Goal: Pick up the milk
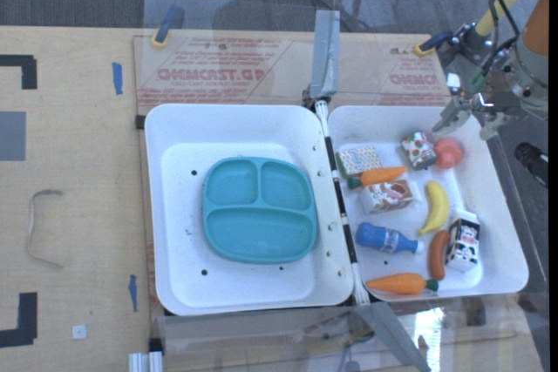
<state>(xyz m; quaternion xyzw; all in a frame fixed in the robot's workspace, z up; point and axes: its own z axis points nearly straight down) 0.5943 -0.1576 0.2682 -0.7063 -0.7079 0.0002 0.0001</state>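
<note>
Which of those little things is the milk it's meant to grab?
Look in the right-hand white bin, down at its lower right corner. The milk is a small white carton with black cow patches, lying next to a red sausage and just below a banana. Nothing else there is black and white.

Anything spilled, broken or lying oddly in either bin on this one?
Nothing looks spilled or broken. The milk carton lies on its side near the right bin's right edge, beside a sausage. The blue plate sits flat in the left bin.
</note>
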